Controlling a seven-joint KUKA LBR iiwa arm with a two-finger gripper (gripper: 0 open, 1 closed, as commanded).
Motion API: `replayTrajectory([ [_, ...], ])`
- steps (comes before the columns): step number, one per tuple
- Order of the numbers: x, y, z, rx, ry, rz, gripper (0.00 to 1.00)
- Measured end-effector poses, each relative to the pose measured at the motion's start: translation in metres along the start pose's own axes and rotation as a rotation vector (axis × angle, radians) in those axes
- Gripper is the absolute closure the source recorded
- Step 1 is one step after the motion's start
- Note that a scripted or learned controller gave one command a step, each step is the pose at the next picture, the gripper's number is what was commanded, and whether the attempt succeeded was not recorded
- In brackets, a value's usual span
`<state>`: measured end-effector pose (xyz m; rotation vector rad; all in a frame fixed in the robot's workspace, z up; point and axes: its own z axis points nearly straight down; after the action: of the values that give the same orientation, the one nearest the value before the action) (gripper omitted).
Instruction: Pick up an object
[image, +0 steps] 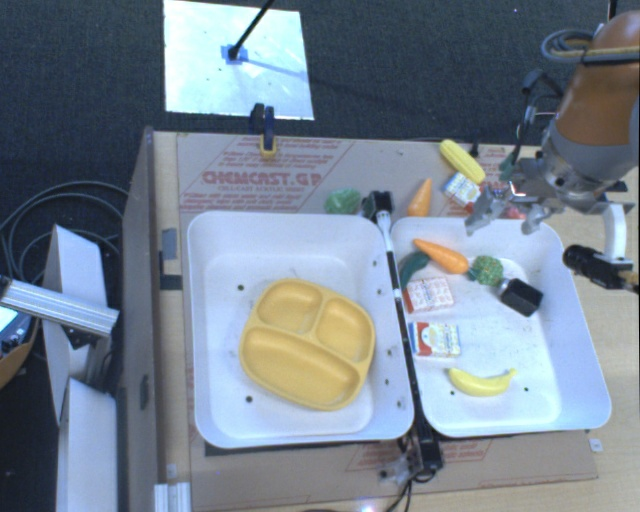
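Observation:
My gripper hangs over the far edge of the right bin, its two grey fingers spread apart with nothing held between them. Just below it in that bin lie an orange carrot, a small broccoli and a black block. Further forward are two printed cards and a yellow banana. A dark green piece rests against the bin's left wall. A bit of red shows behind the fingers; I cannot tell what it is.
The left bin holds a yellow divided tray. On the cardboard behind the bins lie a yellow corn cob, a small carrot, a small box and a green item.

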<state>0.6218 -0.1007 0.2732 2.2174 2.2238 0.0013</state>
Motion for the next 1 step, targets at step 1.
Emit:
replayTrajectory([
  [1, 0.0204, 0.0147, 0.0947, 0.007, 0.002, -0.003, 0.0],
])
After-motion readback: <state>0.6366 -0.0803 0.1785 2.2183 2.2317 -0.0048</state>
